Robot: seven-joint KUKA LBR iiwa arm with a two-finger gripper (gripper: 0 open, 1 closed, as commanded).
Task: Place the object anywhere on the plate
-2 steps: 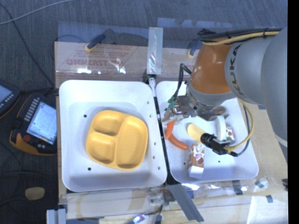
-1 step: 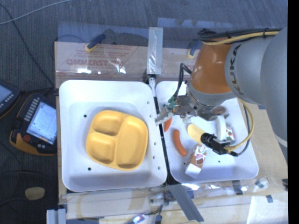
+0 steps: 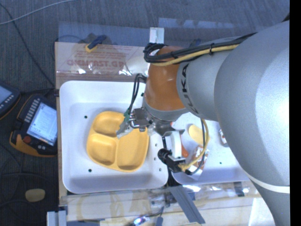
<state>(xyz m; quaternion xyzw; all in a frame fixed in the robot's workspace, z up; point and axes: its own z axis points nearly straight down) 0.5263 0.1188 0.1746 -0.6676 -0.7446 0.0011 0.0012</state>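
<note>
- Camera view: we cannot make out the object itself (the arm's wrist covers the spot where it might be), so we cannot tell where it lies.
- The yellow plate point(image 3: 115, 142), with three compartments, sits in the left white bin point(image 3: 75, 126).
- The gripper point(image 3: 155, 140) is at the plate's right edge; whether it holds anything we cannot tell.
- Beyond that edge, the right bin point(image 3: 221, 166) holds a pale rounded item point(image 3: 195, 132).
- We judge placement unconfirmed.

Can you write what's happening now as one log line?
arm: over bins | gripper: above yellow plate | left bin: holds plate
</note>
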